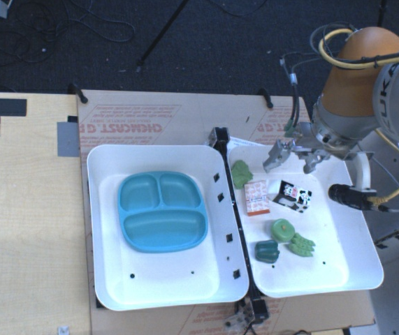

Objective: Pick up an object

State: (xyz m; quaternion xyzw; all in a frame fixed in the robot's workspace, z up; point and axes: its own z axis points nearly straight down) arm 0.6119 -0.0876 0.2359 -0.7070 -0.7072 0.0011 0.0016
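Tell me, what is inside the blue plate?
The blue plate in the left bin has three sections, two small ones at the top and one big one below, and they all look bare. The bin floor under the plate is covered, so it cannot be seen.

blue plate [163,211], white bins [108,257], black-and-white box [293,195]

arm [384,96]: grey casing, rounded, with part of a dark printed letter at its right edge
band [360,75]: broad, orange, glossy, dome-shaped above the wrist
cables [339,44]: yellow and black loops over the orange band; thin dark lines running down the wrist
gripper [295,157]: grey metal, two short angled fingers
side part [349,195]: black cylinder, yellow cable
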